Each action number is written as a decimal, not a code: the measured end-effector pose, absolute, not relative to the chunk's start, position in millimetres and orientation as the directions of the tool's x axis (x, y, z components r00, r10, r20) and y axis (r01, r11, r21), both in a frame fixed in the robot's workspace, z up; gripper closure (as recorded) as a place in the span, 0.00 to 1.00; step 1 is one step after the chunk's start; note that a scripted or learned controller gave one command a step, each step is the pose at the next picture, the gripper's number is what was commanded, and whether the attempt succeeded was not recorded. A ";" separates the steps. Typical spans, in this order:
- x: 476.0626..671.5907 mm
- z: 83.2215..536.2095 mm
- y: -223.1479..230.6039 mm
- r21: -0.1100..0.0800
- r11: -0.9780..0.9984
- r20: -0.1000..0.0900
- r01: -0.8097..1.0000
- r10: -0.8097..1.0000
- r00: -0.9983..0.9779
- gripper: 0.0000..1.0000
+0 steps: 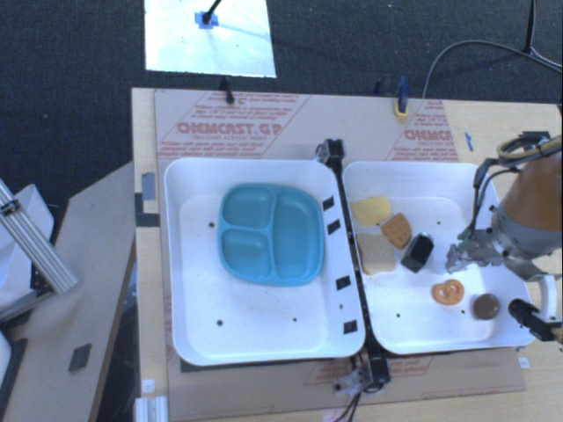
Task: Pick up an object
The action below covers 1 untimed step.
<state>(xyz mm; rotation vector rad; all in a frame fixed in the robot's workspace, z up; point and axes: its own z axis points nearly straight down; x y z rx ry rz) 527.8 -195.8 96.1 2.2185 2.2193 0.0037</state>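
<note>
Black block [417, 252] lies tilted, long axis diagonal; gripper [464, 255] state unclear.

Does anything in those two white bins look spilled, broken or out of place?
Nothing stands out. The blue plate lies flat in the left bin; the toy foods, among them a waffle and a pretzel, lie loose in the right bin.

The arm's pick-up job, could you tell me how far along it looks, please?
Done: the gripper is low inside the right bin, by the pretzel and black block. In hand: nothing visibly lifted; every item lies on the bin floor. Left: grasping and raising one.
</note>
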 end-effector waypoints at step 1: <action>532.5 160.0 -198.5 0.008 0.005 -0.003 1.000 1.000 -0.005 1.00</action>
